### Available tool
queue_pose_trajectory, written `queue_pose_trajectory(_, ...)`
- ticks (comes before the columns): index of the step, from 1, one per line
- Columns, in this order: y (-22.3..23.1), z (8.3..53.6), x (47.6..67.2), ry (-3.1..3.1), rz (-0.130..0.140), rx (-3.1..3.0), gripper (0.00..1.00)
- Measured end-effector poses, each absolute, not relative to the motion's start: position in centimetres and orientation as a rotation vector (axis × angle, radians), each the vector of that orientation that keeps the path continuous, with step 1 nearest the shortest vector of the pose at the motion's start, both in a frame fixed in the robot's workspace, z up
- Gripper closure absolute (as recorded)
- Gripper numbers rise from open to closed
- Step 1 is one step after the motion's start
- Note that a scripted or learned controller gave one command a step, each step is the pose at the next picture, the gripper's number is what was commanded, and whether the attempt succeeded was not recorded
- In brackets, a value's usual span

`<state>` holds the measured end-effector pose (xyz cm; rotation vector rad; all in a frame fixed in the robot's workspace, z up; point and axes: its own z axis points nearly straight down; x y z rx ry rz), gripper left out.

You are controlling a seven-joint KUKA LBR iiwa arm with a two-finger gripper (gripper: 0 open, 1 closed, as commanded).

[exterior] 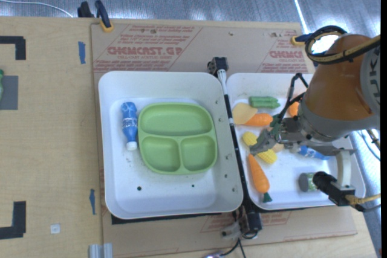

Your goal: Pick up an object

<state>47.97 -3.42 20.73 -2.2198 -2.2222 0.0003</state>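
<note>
My gripper point(265, 142) hangs low over the left half of the right bin point(284, 199), reaching in from the right. Directly around it lie a yellow corn piece point(250, 139) and a second yellow piece point(268, 158); whether it touches either is unclear. An orange carrot point(259, 174) lies just in front of it. Behind it are a smaller orange piece point(260, 119), a pale yellow piece point(243, 111) and a green piece point(263, 101). The arm hides part of a blue item point(312, 153).
A green and grey object point(308, 182) sits at the right bin's front right. The left bin point(115, 190) holds a green divided plate point(178, 137) with a blue bottle point(129, 124) along its left side. A black clamp point(217, 64) stands between the bins at the back.
</note>
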Motion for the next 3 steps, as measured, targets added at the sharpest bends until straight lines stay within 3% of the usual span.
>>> queue_pose_trajectory(1,-10.4,8.6,48.0,-2.222,-0.002,-2.221,0.00)
queue_pose_trajectory(2,-9.3,8.7,54.3,-2.226,-0.004,-2.222,0.00)
queue_pose_trajectory(3,-9.3,8.6,59.4,-2.226,-0.003,-2.222,0.00)
